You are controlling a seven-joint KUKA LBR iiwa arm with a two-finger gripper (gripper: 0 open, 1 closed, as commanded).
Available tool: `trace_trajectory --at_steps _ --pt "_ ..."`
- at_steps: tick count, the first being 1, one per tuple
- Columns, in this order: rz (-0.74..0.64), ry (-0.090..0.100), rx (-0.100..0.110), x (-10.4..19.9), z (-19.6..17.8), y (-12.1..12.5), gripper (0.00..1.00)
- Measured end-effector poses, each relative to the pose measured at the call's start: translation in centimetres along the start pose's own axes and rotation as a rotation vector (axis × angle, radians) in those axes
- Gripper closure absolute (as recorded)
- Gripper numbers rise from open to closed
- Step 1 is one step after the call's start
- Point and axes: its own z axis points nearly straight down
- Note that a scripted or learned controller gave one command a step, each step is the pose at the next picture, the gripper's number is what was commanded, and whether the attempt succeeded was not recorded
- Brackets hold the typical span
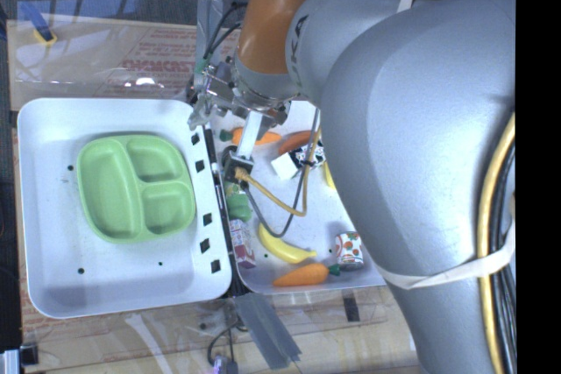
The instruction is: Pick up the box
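A small white box [285, 164] lies in the right bin [263, 283], just under the arm's big grey body, with a black-and-white patterned piece [309, 156] at its right end. My gripper [207, 103] is at the top of the wall between the two bins, up and to the left of the box and apart from it. Nothing shows between the fingers. The arm hides most of the right bin's far and right side.
The left bin [44, 276] holds a green divided plate [136, 186]. In the right bin lie a banana [282, 247], a carrot [301, 276], a small red-patterned cup [349, 250], a green item [238, 206], a dark can [243, 247] and orange pieces [266, 137].
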Motion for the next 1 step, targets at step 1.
trace_trajectory --at_steps 1 --pt "0.028 -0.001 0.003 -8.78 -14.38 1.85 0.0"
